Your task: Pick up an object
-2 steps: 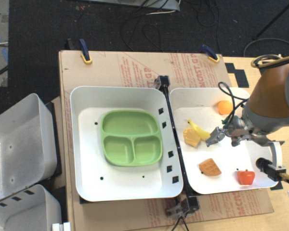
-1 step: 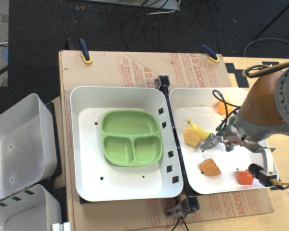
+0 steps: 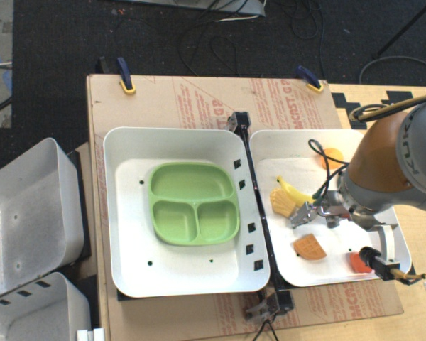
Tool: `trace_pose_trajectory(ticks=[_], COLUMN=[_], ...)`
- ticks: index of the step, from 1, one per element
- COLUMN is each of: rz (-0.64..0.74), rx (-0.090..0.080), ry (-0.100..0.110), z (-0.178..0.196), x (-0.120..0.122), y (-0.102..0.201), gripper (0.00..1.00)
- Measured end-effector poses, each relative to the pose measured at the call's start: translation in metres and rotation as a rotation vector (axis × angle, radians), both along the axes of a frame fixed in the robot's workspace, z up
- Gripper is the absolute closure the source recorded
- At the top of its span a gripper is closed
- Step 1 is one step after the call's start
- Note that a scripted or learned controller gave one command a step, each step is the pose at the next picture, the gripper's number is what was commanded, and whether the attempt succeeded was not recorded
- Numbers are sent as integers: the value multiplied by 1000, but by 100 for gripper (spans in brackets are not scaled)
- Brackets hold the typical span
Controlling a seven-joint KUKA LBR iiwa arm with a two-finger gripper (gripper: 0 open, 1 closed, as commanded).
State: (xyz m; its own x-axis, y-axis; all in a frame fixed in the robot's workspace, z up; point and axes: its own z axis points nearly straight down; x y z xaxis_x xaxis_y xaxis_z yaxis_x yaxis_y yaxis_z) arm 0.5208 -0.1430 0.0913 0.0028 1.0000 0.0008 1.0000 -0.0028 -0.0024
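2 white bins; right bin (image 3: 284, 272) holds the targets | arm (image 3: 387, 165) from right | gripper (image 3: 303, 215) low beside yellow piece (image 3: 287, 197), pincer state: cannot tell | orange wedge (image 3: 309, 247) nearer | advice: centre over 1 item, descend straight.

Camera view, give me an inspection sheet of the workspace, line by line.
Surface: cardboard-topped bench bearing two white bins.
Job's things: right bin holds a yellow toy, a tan piece, a red piece, an orange piece.
Clutter: green divided tray in the left bin.
Gripper: gripper low over the right bin, beside the yellow toy.
Cables: black cable along the arm; more on the floor.
Surroundings: white tubs at left.
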Motion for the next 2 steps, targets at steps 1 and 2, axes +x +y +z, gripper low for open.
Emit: trace_pose_trajectory(ticks=[1, 2], rz=[-2, 5], rx=[-1, -2], ry=[-3, -7], z=[11, 73], x=[0, 5], y=[0, -2], gripper=[100, 100])
